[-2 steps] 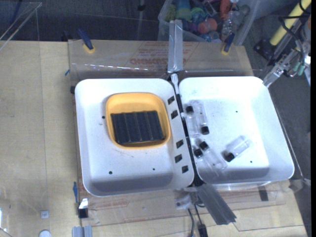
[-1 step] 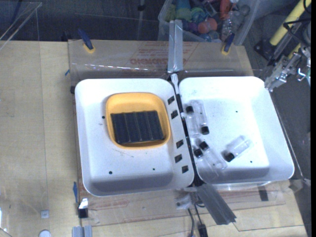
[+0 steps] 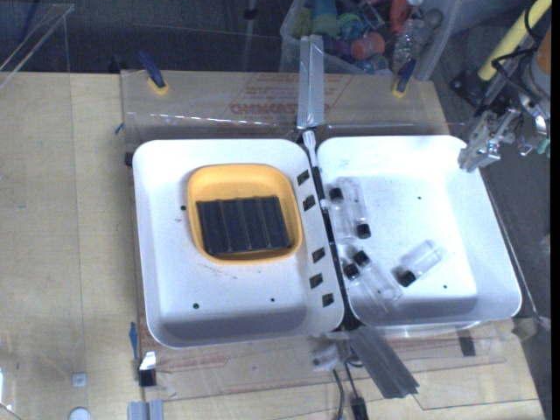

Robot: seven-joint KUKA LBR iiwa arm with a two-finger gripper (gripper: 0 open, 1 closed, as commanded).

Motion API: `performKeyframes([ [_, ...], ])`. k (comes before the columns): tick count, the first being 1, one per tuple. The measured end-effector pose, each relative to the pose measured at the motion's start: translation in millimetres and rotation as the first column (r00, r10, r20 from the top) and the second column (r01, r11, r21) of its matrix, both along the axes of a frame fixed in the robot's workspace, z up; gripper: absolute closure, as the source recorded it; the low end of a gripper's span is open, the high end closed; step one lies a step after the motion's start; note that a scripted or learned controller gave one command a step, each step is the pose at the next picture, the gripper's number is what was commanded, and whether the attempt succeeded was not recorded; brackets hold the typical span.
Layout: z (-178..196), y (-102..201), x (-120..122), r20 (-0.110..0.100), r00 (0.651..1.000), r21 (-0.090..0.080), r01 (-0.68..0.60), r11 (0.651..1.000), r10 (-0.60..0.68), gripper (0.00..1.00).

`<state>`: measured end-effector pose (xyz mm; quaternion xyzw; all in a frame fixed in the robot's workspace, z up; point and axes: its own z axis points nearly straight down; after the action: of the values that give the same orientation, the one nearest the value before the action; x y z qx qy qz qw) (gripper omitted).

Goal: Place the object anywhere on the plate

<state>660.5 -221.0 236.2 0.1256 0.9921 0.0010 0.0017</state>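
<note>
A: Start at the gripper (image 3: 479, 151). Where is it?

B: Over the far right corner of the right bin (image 3: 437, 160), up at the rim, well clear of everything in it. Nothing is between its tips. Released or clenched, I cannot tell; it is small and blurred there.

A: And the thing to move?

B: There are clear plastic pieces with black ends in the right bin. One clear tube (image 3: 418, 262) lies alone toward the near right, tilted. A cluster of clear pieces (image 3: 350, 221) sits along the divider (image 3: 319, 234), crowded together.

A: The plate?

B: The yellow plate (image 3: 203, 186) is in the left bin (image 3: 162, 234), with a dark ribbed block (image 3: 243, 224) already on it. Little bare rim is left.

A: How would the tube handle?

B: I'd judge it light, stiff and slick, likely to roll or squirt out of a pinch. I would take it across its short width, near the middle. The lone one is the easier pick; the ones by the divider leave little room.
</note>
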Motion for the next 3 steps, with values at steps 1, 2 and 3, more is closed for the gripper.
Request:
performKeyframes([
  [1, 12.6, -0.3, 2.3, 0.006, 0.967, -0.004, -0.256, 0.967, 0.256, 1.0],
  [2, 6.6, 0.9, 8.8, 0.006, 0.931, -0.005, -0.366, 0.931, 0.366, 1.0],
  [3, 4.4, 0.0, 8.4, 0.005, 0.79, -0.006, -0.612, 0.791, 0.612, 1.0],
])
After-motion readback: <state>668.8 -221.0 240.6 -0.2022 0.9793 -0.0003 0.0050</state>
